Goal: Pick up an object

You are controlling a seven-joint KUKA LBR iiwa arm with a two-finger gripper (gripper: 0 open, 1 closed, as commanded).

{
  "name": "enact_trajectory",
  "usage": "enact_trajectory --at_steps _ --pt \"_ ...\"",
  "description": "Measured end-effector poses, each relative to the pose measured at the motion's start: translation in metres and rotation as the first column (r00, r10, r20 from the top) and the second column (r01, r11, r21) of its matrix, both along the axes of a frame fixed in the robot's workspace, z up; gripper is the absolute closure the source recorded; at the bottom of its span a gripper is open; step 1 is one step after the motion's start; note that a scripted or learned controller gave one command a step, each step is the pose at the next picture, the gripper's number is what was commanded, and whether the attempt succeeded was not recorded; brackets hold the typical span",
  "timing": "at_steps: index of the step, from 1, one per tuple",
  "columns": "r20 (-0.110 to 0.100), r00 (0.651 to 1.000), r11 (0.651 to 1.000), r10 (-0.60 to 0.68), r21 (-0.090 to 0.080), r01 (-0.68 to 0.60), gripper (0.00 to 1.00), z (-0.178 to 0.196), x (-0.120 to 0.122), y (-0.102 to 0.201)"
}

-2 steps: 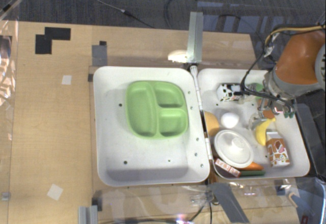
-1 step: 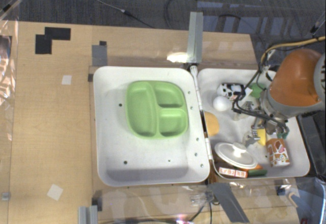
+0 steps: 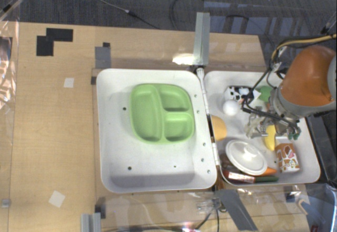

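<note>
The right bin (image 3: 313, 173) holds a jumble of small objects. Among them are a black-and-white toy (image 3: 237, 92), a white ball (image 3: 230, 107), a yellow-orange rounded piece (image 3: 218, 128), a white round dish (image 3: 246, 156), a yellow banana-like piece (image 3: 269, 140), a brown printed carton (image 3: 287, 157) and a green piece (image 3: 264, 92). My gripper (image 3: 259, 128) hangs low over the middle of this bin, just left of the yellow piece and above the white dish. The orange-banded wrist (image 3: 310, 78) covers the bin's right back part.
The left bin (image 3: 113, 162) holds a green divided plate (image 3: 160, 113). A red and orange object (image 3: 253, 175) lies along the right bin's front wall. A metal post (image 3: 201, 41) stands behind the divider between the bins. Black cables (image 3: 255, 96) loop near the wrist.
</note>
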State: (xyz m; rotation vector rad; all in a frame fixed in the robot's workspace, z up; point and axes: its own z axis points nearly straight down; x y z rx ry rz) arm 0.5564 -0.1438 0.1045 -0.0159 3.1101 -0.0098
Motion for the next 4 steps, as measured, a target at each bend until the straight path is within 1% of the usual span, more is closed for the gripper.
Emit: enact_trajectory --at_steps 1,2,3,4 --pt "-0.012 0.980 0.980 0.198 -0.005 -0.199 1.00 0.195 -0.023 -0.038" --pt "-0.035 0.951 0.952 0.308 0.012 -0.307 1.00 0.027 -0.042 -0.061" --pt "-0.024 0.951 0.951 0.309 0.003 -0.309 0.00 0.033 -0.038 -0.062" --pt "-0.017 0.946 0.946 0.324 -0.002 -0.324 0.00 -0.014 -0.036 -0.005"
